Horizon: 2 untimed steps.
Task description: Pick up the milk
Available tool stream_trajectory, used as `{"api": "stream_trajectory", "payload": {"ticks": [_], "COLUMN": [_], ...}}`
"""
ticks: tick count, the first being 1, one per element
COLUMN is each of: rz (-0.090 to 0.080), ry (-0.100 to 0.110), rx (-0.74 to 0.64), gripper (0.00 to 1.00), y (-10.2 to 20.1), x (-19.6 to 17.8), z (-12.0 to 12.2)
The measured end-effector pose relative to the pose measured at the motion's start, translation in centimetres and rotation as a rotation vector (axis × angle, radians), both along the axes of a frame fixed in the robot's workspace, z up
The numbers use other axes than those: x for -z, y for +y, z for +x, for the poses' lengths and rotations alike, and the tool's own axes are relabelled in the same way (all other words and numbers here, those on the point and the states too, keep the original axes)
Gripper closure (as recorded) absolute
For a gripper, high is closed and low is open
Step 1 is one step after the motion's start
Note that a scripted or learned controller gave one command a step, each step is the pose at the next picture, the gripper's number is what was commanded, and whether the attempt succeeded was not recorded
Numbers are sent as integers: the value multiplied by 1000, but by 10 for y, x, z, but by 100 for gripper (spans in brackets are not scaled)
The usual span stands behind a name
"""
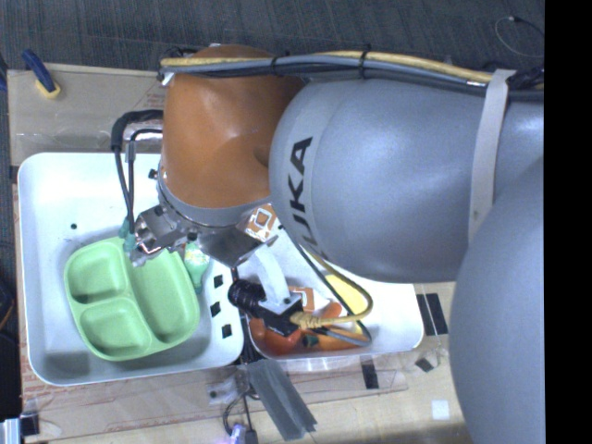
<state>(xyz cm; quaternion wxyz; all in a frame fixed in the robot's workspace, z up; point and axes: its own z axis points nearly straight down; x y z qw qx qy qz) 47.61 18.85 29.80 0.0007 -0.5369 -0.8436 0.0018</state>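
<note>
One fixed camera looks down on me at a slant from above the pale wooden tabletop (83, 95), close enough that my grey, orange-banded arm (370, 165), entering from its right, covers much of the shallow white plastic bins (42, 248).

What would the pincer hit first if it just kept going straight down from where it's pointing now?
Most likely the green divided tray in the left bin. The pincer hangs over the tray's upper right edge, so it could meet the rim first. Depth is hard to judge from this slanted view, so that is a guess.
</note>
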Motion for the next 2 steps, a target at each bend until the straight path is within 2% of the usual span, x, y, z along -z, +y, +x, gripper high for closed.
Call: {"api": "stream_trajectory", "payload": {"ticks": [1, 2], "rz": [0, -3], "ry": [-2, 2], "rx": [272, 540], "gripper": [100, 100], "y": [7, 1], "x": [-72, -43], "z": [0, 0]}}
